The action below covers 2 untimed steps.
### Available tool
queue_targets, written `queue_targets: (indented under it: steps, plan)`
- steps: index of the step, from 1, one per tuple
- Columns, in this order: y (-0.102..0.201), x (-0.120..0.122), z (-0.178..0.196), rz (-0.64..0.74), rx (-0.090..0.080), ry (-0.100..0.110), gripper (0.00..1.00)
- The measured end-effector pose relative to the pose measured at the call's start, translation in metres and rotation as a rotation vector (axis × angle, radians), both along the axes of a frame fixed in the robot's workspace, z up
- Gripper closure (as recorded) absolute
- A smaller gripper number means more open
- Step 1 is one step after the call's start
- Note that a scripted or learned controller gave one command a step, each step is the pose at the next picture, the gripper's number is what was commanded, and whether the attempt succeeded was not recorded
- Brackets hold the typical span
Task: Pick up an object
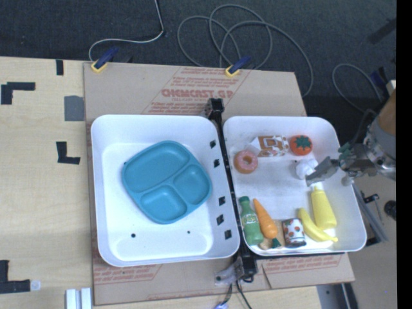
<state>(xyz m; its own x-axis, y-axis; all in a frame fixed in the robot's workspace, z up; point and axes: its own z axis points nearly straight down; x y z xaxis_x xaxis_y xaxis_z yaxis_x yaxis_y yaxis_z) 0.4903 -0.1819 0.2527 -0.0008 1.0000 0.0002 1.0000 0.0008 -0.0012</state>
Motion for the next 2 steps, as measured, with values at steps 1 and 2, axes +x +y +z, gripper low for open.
queue_targets:
  steps: [1, 2]
  plan:
    - [-0.042, 0.009, -0.084, -0.001, 0.0, 0.002, 0.0]
    - [-0.04, 0.003, -0.166, 0.0, -0.001, -0.004, 0.0]
